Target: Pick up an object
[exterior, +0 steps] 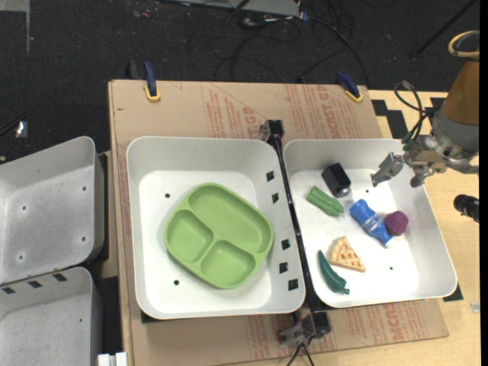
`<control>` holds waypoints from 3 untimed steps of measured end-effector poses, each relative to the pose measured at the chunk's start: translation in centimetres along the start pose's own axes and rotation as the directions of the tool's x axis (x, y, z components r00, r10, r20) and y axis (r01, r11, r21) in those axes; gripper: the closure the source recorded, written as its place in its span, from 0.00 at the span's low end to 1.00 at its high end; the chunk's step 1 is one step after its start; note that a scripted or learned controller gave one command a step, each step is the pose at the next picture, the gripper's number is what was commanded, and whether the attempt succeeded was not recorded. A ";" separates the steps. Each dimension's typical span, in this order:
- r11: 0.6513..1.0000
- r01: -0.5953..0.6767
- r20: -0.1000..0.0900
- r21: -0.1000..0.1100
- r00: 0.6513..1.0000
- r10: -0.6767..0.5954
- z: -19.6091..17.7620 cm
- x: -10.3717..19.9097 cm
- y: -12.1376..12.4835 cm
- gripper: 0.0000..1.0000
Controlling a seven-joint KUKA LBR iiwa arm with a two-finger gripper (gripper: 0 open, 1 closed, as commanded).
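Jaws spread wide and holding nothing at right edge of frame, gripper (402, 169) above right bin (438, 227), whose objects sit centre-right: black block (335, 179), green piece (324, 201), blue bottle (369, 220), purple ball (396, 222), waffle slice (346, 255).

Your left bin (145, 204): one green divided plate (219, 235). Your right bin (435, 273): black block (335, 179), green pod (325, 201), blue bottle (370, 221), purple ball (396, 222), waffle slice (346, 255). Hand (402, 171) hovers, fingers parted.
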State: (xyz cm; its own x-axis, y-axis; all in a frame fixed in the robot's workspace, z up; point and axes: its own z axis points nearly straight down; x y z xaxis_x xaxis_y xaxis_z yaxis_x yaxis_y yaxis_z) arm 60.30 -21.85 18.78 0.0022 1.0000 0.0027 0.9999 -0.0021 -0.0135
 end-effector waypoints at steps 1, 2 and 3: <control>1.000 0.003 0.003 -0.014 1.000 -0.003 -0.9 0.1 0.3 0.00; 1.000 0.002 0.002 -0.010 1.000 -0.002 3.4 -0.2 0.2 0.00; 1.000 0.002 0.001 -0.010 1.000 -0.001 9.2 0.3 -0.7 0.00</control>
State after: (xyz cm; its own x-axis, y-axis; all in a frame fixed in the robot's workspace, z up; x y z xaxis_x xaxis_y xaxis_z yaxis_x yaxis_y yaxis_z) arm 59.52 -21.52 9.60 0.0007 1.0000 0.0013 1.0000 -0.0006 -0.0035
